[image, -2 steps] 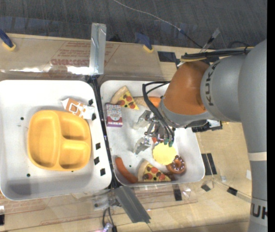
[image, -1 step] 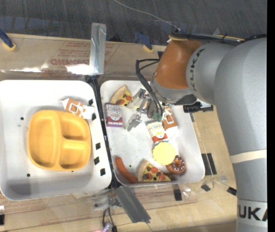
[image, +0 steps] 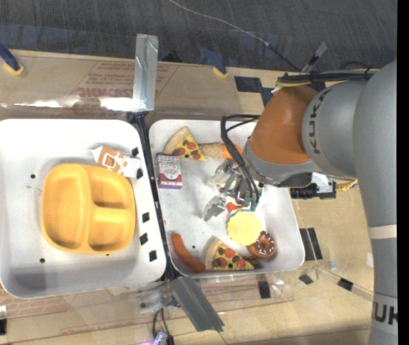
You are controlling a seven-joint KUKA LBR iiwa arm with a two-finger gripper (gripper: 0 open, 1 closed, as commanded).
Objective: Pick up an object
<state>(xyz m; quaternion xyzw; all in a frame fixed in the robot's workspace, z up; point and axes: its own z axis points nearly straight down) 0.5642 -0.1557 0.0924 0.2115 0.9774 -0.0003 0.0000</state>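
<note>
My gripper [image: 222, 196] hangs low over the middle of the right bin [image: 190, 232], reaching in from the right under the orange-banded wrist. Its fingers stand spread with nothing between them. Just below and right of it lies a round yellow disc [image: 244, 227]. A pizza slice [image: 182, 145] lies at the bin's top left, a small maroon carton [image: 169, 171] beneath it. Another pizza slice [image: 226, 257], a red sausage [image: 184, 253] and a brown pretzel-like piece [image: 264, 246] lie along the bottom edge.
The left bin [image: 10, 192] holds a yellow divided tray [image: 88, 208] and a small orange-and-white packet [image: 116, 161] at the tray's upper right. A black divider runs between the bins. The arm's grey body covers the right bin's right side.
</note>
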